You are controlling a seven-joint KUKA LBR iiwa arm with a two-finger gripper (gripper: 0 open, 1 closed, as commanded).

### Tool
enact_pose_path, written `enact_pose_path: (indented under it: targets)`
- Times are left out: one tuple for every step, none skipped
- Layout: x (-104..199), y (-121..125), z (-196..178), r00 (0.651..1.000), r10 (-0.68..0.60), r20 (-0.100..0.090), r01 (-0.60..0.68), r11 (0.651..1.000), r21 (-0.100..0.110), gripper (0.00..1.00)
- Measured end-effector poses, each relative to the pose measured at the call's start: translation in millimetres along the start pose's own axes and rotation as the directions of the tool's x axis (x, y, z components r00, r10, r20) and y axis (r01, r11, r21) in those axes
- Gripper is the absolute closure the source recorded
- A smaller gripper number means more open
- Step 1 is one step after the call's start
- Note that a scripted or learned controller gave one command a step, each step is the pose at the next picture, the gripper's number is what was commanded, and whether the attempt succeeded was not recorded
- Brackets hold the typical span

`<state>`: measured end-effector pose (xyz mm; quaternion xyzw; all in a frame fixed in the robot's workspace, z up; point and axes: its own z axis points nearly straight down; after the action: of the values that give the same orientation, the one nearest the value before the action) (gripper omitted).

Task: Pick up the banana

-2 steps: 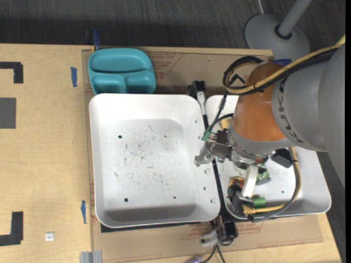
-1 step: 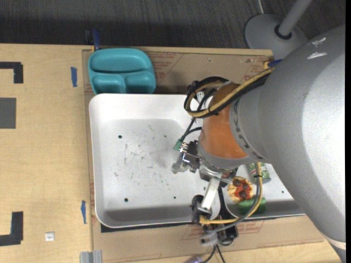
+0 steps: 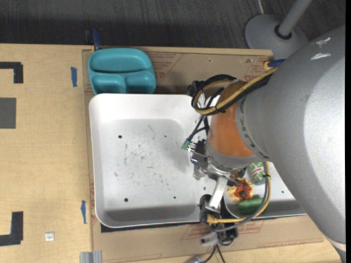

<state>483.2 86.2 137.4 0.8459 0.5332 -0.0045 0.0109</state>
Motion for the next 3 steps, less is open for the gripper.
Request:
enact_pose_path:
  targets:
    - [1.8, -0.3, 3.0, 0.999, -0.051, 0.001, 0.051, 0.999, -0.001, 1.0]
    - [1.4, -0.5, 3.3, 0.997, -0.082, 0.002, 0.082, 0.997, 0.001, 1.0]
    - [1.1, -0.5, 3.4, 0.995, -0.095, 0.002, 0.095, 0.995, 0.002, 1.0]
